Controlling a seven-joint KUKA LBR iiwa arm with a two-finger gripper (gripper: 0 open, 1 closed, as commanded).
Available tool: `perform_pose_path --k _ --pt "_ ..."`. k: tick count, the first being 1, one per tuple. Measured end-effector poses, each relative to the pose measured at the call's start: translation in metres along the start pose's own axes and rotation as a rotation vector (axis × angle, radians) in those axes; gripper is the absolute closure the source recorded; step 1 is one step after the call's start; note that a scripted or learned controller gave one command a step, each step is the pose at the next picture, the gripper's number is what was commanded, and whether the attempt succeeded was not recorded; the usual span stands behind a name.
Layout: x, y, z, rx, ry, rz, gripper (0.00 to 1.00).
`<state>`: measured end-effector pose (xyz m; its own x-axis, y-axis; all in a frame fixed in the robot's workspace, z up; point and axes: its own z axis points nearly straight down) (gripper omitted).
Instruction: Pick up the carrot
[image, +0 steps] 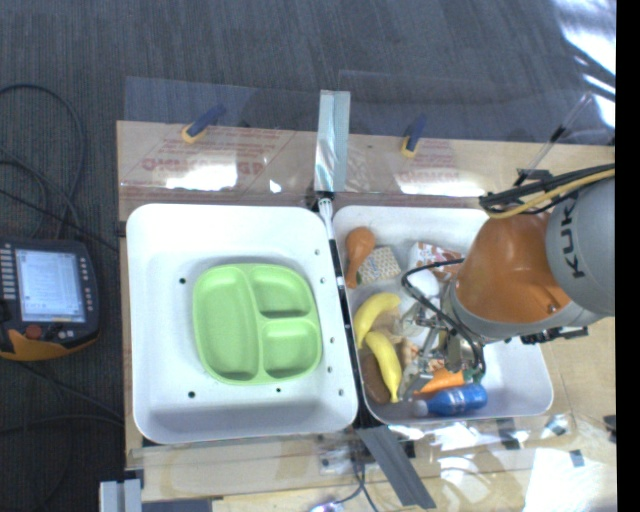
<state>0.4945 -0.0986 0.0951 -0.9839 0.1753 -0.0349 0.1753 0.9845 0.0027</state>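
I have the gripper (447, 362) lowered into the right bin (530, 395) because the carrot (441, 381) lies just below it, above the blue bottle (455, 402); finger state indeterminate.

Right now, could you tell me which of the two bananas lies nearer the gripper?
The lower banana, beside the gripper; the upper banana lies farther up the right bin.

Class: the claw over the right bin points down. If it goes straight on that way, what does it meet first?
Most likely the carrot, lying right under the claw. The blue bottle lies just beside it, and depth is hard to judge from above.
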Motion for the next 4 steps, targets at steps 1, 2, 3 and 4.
perform_pose_path --k 1,2,3,4 --pt "0.0 -0.001 0.0 0.001 0.001 0.019 0.0" --pt "0.001 0.001 0.001 -0.002 0.003 0.097 0.0" --pt "0.002 0.005 0.001 -0.001 0.006 0.267 0.0" --pt "-0.001 0.004 -0.01 -0.001 -0.005 0.268 1.0"
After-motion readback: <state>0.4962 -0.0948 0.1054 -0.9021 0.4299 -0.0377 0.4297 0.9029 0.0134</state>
